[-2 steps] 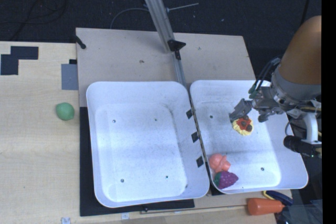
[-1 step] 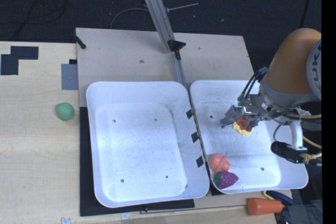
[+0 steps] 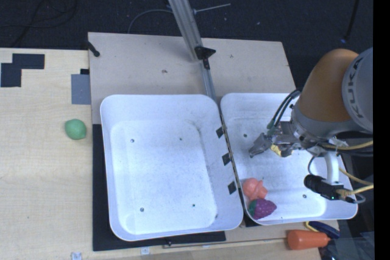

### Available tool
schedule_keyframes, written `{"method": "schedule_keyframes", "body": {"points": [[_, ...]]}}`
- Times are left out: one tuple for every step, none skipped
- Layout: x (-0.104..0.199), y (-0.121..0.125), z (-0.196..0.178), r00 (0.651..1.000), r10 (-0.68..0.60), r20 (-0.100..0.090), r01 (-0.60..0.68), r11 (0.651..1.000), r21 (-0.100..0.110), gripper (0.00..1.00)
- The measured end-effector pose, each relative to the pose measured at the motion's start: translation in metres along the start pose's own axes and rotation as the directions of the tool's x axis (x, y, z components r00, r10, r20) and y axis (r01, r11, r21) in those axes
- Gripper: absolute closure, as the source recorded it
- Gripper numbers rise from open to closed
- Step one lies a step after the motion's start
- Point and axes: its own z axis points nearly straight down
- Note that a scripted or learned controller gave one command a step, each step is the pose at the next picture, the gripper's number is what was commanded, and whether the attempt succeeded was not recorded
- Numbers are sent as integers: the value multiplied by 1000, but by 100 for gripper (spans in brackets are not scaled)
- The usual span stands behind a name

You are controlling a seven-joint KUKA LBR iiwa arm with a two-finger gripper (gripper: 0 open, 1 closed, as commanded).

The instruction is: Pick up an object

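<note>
- Orange and purple toys [image 3: 258, 196] are located at the right bin's [image 3: 244, 112] near edge.
- The gripper [image 3: 263, 145] is positioned above that bin; jaw state cannot be determined.

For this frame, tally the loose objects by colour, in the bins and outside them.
Orange-pink: 1, object in the right bin, near its front-left corner
Purple: 1, object just in front of it
Green: 1, ball on the wooden bench, left of the bins
Orange: 1, object in front of the right bin
Total: 4

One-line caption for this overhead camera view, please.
Gripper poised over the right bin, up-frame of an orange toy and purple toy in its near corner.
</note>
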Motion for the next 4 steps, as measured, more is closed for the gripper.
{"method": "schedule_keyframes", "body": {"points": [[-2, 1, -12, 1000, 3, 1, -3, 1000, -4, 100], [2, -7, -60, 1000, 1, 1, -1, 1000, -8, 100], [1, -7, -73, 1000, 2, 1, -2, 1000, -5, 100], [46, -7, -81, 1000, -2, 0, 2, 1000, -4, 100]]}}
